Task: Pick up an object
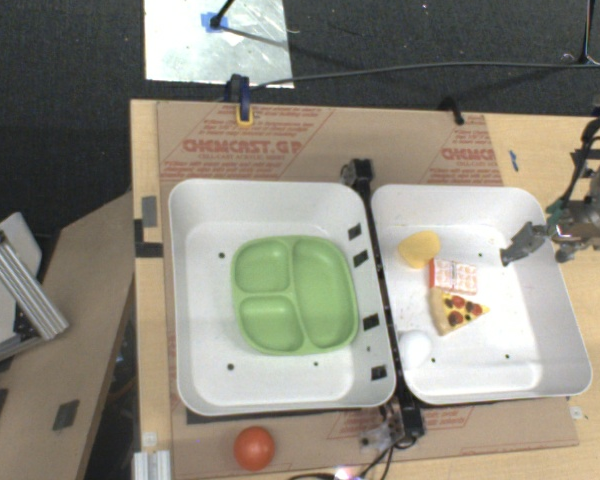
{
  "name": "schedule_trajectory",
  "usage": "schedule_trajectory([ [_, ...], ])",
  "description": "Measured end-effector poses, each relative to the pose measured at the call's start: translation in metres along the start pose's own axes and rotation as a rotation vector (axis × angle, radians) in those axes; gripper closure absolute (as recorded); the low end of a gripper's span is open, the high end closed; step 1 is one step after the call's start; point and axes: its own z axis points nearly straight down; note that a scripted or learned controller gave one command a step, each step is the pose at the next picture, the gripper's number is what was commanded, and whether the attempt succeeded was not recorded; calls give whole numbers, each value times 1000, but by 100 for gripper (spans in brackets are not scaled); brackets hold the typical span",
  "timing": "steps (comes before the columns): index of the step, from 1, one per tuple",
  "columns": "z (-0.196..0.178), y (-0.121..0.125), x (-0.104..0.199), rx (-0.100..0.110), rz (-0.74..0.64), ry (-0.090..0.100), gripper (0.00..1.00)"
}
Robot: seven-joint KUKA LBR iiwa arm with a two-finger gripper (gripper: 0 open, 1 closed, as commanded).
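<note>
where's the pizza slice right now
The pizza slice lies in the right bin, left of its middle, just below the small red-and-white packet and the yellow lemon.

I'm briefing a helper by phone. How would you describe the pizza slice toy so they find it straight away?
Look in the right-hand white bin. Near its left side lies a cluster of small items; the pizza slice is the yellow wedge with red spots, just below the red-and-white box and further below the plain yellow lump.

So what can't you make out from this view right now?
- Claw: small and dark at the right bin's far edge; open or shut, cannot tell.
- Arm: cut off by the right frame edge.
- Red box: print too small to read.
- White lump: blends into the bin; cannot identify.
</note>
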Motion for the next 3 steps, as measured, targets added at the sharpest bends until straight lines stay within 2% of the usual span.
schedule_trajectory([
  [3, 140, -11, 5, 3, 1, 2, 0],
])
